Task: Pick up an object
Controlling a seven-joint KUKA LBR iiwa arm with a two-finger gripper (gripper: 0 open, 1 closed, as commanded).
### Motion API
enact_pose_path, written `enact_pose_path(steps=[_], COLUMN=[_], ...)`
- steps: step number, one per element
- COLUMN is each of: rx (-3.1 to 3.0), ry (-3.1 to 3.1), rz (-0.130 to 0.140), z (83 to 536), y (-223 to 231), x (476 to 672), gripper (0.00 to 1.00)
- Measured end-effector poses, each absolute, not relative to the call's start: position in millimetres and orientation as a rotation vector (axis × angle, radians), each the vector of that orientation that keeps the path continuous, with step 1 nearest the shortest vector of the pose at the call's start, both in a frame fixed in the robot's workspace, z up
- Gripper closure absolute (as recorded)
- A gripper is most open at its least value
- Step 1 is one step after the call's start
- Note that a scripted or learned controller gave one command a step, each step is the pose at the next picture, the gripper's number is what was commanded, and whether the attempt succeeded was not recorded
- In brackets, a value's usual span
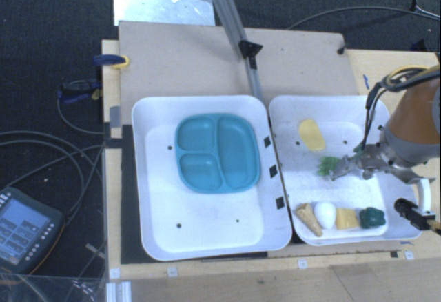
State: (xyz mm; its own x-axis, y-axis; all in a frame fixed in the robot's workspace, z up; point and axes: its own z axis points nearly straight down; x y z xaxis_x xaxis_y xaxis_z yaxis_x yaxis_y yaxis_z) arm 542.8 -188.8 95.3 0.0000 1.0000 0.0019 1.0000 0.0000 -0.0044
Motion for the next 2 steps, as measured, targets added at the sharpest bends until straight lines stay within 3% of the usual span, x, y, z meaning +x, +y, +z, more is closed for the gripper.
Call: enact_pose_path(steps=[1,2], rx=[-2.224,-2.221], ry=[-2.223,-2.233], rz=[-0.003,-0.006], z=[109.5,169.4], y=[-189.6,-195.3], x=[544.3,553.7], gripper=[1.0,1.0])
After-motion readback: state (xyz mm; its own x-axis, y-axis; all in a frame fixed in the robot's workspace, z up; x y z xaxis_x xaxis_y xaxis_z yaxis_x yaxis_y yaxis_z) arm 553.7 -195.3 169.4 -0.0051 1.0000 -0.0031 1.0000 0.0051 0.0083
